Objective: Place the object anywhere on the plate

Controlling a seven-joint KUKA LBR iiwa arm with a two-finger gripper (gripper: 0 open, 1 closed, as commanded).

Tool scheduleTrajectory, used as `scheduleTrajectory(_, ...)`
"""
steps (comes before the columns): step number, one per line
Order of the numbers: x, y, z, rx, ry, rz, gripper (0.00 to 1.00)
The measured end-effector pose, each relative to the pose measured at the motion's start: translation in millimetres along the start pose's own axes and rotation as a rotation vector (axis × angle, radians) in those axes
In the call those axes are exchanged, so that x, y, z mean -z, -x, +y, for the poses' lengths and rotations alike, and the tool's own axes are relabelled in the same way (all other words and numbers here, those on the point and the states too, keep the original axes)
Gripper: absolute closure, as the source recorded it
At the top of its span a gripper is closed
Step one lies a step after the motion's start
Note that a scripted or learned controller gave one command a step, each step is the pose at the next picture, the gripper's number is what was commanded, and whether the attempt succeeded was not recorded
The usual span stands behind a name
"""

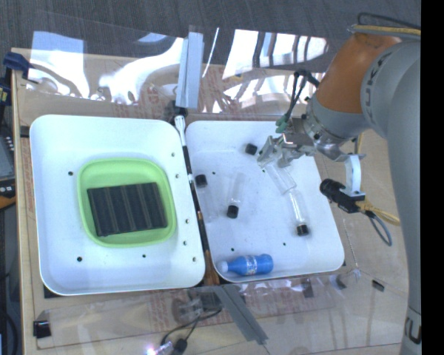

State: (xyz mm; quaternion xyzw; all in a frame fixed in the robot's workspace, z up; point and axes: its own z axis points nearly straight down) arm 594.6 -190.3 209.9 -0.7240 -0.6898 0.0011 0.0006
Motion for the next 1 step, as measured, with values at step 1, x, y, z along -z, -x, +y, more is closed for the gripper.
scheduleTrajectory(1,0.0,0.0,0.0,0.0,0.0,0.0,0.0)
